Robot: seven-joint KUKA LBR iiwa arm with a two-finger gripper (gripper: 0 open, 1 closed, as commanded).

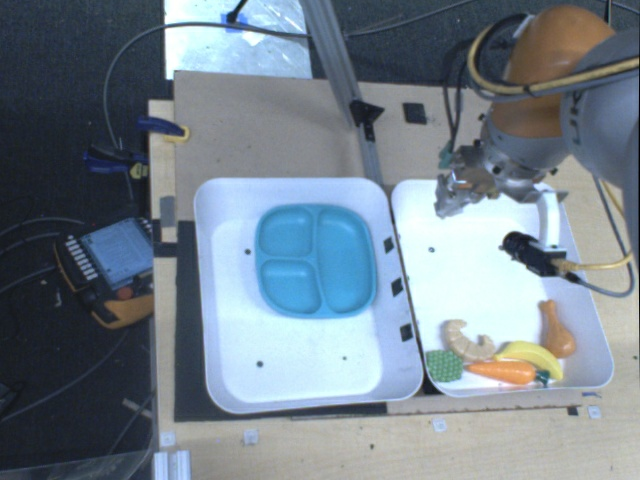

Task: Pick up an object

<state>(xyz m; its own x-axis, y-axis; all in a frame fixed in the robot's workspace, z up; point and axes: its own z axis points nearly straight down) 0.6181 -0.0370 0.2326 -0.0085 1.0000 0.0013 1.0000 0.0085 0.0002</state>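
A: Where is the gripper seen?

B: It is seen over the far left corner of the right bin, hanging from the grey arm with the orange band. Nothing is seen between its fingers. Whether they are open or closed cannot be told, because the metal parts are blurred together.

A: Which objects are found in the right bin?

B: All of them are gathered along the near edge, well apart from the gripper. A green piece is placed in the near left corner. Just beside it a pale curved piece is laid, and in front of that an orange carrot is lying flat. A yellow banana is touching the carrot from behind. A brown drumstick is set to the right, near the banana, with its thin end pointed away from the near edge.

A: And a black thing on the right side?

B: A black part with a yellow cable is seen above the right side of the bin; what it is cannot be told.

A: What is kept in the left bin?

B: A blue plate with three compartments is placed in its far half. No food is seen on it.
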